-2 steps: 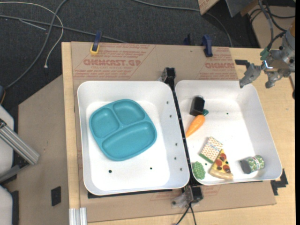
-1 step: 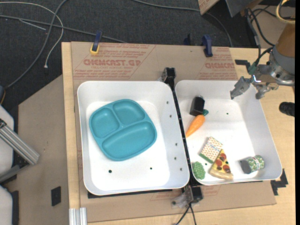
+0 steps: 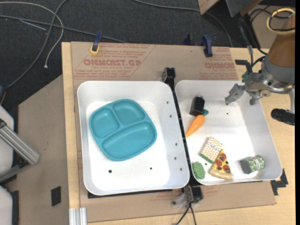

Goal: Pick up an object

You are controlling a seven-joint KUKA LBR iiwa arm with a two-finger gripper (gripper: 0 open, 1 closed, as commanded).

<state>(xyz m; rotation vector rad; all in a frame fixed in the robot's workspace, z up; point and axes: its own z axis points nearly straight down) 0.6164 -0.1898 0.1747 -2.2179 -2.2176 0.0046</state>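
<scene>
My gripper [image 3: 244,96] hangs over the far right part of the right bin [image 3: 234,125], its two fingers spread apart with nothing between them. To its left a black block [image 3: 197,105] lies near the bin's left wall, with an orange carrot [image 3: 195,124] just below it. Nearer the front lie a small patterned box [image 3: 211,148], a pizza slice [image 3: 221,165], a green round piece [image 3: 198,169] and a small green-and-grey can [image 3: 252,164]. All of these lie apart from the gripper.
The left bin [image 3: 89,172] holds a teal divided plate [image 3: 123,129]. A black clamp [image 3: 168,74] sits at the far end of the divider between the bins. Blue clips [image 3: 97,41] hold the cardboard at the back. The arm's orange band [image 3: 283,48] rises at the right edge.
</scene>
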